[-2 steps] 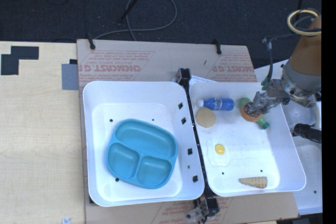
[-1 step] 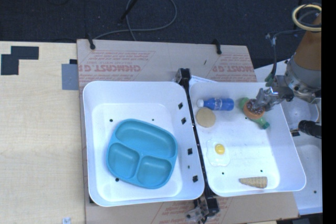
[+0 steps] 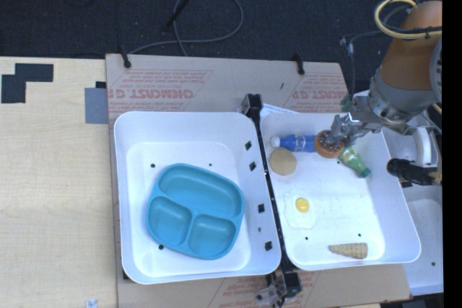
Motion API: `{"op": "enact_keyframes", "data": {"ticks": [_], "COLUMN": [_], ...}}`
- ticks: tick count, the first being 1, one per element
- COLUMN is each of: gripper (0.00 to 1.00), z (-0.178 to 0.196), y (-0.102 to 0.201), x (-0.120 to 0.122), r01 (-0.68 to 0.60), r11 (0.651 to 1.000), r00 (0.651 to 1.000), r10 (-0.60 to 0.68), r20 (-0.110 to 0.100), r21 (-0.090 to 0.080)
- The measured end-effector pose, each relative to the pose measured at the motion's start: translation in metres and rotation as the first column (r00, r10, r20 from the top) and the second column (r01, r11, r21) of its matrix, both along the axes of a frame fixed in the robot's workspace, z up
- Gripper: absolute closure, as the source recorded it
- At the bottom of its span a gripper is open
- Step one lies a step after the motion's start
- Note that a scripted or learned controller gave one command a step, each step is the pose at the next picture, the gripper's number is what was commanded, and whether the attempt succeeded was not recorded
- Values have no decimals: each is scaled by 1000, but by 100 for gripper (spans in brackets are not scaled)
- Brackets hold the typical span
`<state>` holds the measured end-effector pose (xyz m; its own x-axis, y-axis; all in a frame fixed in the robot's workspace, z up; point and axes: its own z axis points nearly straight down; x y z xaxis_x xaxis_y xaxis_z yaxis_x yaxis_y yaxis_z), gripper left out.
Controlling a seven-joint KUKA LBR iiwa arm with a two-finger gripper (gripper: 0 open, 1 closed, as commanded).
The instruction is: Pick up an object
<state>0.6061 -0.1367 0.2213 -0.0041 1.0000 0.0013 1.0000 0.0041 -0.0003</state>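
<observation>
My gripper (image 3: 338,132) hangs over the far part of the right bin (image 3: 393,227), just above a small orange-brown round object (image 3: 329,149). A blue bottle (image 3: 299,143) lies to its left and a green bottle (image 3: 355,161) to its lower right. A tan round bun (image 3: 283,162) sits near the divider. A fried egg (image 3: 302,208) lies mid-bin and a waffle cone (image 3: 349,250) near the front edge.
The left bin (image 3: 130,155) holds a blue sectioned plate (image 3: 195,210). The arm (image 3: 408,61) reaches in from the right over the bin's far right corner. Cables lie on the dark floor behind the bench.
</observation>
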Motion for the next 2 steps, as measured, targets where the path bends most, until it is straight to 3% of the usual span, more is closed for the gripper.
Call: {"op": "enact_keyframes", "data": {"ticks": [2], "gripper": [100], "z": [3], "y": [93], "x": [14], "r01": [0], "r11": [1000], "r00": [1000], "r10": [0], "r20": [-1], "r21": [-1]}}
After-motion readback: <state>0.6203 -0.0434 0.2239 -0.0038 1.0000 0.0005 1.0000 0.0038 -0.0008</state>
